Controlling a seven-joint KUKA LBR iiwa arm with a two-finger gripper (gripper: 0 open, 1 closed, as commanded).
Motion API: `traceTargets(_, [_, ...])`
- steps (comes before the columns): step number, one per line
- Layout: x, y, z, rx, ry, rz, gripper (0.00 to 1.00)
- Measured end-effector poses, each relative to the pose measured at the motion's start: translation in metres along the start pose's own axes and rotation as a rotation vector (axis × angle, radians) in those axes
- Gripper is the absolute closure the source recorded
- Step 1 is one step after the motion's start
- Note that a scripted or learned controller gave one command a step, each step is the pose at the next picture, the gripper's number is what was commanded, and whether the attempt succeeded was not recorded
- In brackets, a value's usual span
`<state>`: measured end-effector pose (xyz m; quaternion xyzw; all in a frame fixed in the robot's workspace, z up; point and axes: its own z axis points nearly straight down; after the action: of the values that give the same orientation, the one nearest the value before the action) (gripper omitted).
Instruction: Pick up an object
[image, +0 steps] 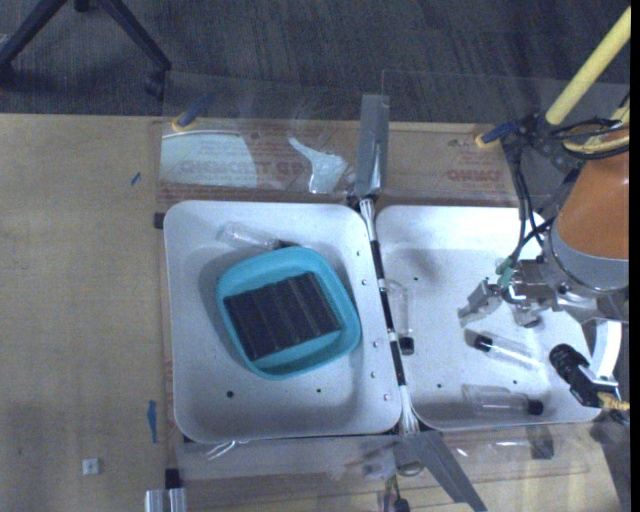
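Pincer (483, 302) tips blurred above clear tubes (505, 349).

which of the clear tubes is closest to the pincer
The black-capped tube in the right bin, lying just below the pincer. The others lie by the divider, along the near rim, or in the left bin.

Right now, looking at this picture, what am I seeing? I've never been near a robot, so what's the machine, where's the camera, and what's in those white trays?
The camera looks down from above a bench. Two shallow white trays sit side by side. The left bin holds a blue tub with a dark ribbed insert. A clear tube lies just behind the tub. The right bin holds several small clear tubes, some with dark caps, such as one near the front. The grey and orange robot arm reaches in from the right; its gripper hangs over the right bin. I can't tell whether it holds anything.
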<state>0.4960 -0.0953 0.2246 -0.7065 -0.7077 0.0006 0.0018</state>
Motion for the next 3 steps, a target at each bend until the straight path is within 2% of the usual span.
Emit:
traceTargets(1, [-0.061, -0.017, 0.036, -0.001, 0.0, 0.08, 0.0])
traceTargets(2, [-0.105, 0.061, 0.132, -0.003, -0.001, 0.038, 0.0])
traceTargets(3, [-0.037, 0.079, 0.136, -0.01, 0.0, 0.07, 0.0])
